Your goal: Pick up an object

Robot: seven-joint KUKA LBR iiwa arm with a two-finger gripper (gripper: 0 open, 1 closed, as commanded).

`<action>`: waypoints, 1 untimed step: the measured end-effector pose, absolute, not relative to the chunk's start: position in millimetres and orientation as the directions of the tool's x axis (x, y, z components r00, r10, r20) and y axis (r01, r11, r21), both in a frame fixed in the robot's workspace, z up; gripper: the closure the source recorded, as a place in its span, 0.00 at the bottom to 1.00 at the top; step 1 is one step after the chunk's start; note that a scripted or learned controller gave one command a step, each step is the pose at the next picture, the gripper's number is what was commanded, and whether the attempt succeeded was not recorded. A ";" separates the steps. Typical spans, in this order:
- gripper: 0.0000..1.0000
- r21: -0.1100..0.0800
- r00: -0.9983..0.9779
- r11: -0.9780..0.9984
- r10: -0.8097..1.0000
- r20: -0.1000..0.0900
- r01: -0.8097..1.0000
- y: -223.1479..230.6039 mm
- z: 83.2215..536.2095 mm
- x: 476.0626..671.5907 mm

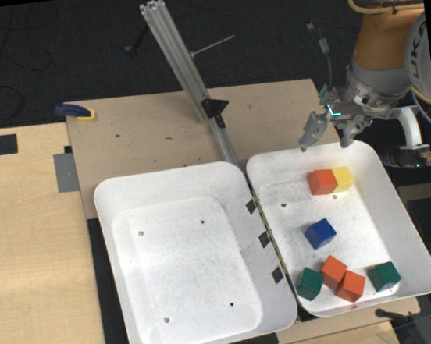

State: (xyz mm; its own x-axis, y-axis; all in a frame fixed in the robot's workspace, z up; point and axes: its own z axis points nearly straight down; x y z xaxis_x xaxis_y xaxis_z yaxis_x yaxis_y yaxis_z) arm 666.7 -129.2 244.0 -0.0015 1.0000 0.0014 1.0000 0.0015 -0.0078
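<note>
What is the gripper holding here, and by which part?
Nothing. The gripper hangs open above the right bin's far edge, apart from the blocks.

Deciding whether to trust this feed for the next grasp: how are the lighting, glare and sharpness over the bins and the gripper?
Camera view: lighting is even over both bins, whose white floors read bright but not blown out; the blocks in the right bin show crisp edges and clear colours. The gripper above that bin's far rim is slightly soft. The background beyond the bench is dark, with little detail.
</note>
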 end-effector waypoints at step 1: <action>0.00 -0.004 -0.005 0.005 1.000 0.000 1.000 -128.9 246.7 667.6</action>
